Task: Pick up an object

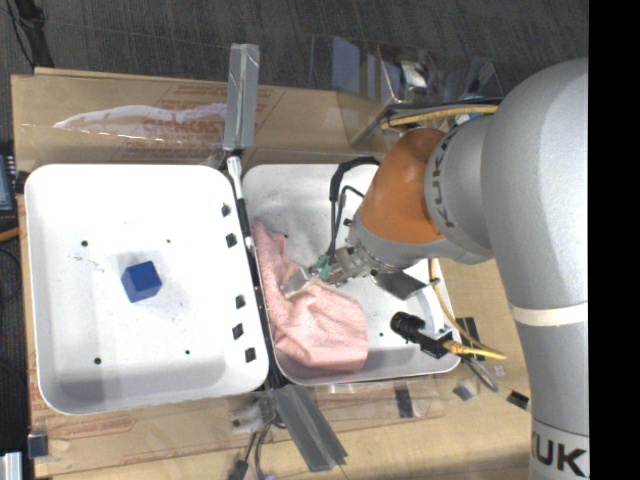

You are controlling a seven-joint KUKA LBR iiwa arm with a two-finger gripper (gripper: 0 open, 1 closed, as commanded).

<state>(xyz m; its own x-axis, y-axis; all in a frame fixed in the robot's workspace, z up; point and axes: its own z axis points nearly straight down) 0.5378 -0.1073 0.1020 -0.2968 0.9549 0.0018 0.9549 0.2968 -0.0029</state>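
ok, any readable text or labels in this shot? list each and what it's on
"KUK": large dark letters on the arm, cut off at the lower edge of the view.
Red print on the cardboard behind the left bin: too blurred to read.
No other text can be read.

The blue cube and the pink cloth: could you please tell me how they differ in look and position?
The blue cube is small, rigid and sharp-edged; the pink cloth is much larger, soft and crumpled. The cube sits alone in the left bin; the cloth lies in the right bin, along its left wall. The gripper hangs right over the cloth, far from the cube. Both rest on a white bin floor.
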